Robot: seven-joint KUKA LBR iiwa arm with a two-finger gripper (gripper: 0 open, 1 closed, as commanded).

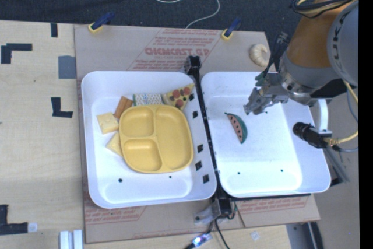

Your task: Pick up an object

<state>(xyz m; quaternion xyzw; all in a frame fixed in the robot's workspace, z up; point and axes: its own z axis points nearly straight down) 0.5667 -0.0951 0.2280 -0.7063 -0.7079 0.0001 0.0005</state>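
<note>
A small watermelon-slice toy (237, 127), green rind with a red face, lies on the floor of the right bin (274, 178), left of its middle. My gripper (256, 105) hangs over the right bin's upper part, just up and to the right of the slice and apart from it. Nothing shows between its fingers. In the left bin (99, 125) a yellow divided plate (156, 138) lies flat, with a pizza-slice toy (180, 96), a patterned piece (147, 99), a brown cracker (123, 106) and pale yellow pieces (108, 123) around its upper and left rim.
A beige lump (260, 54) rests on the cardboard behind the right bin. The arm's orange band (312, 38) looms over the right bin's far right corner. A black divider strip (201, 119) runs between the bins. A cable (186, 0) curls behind them.
</note>
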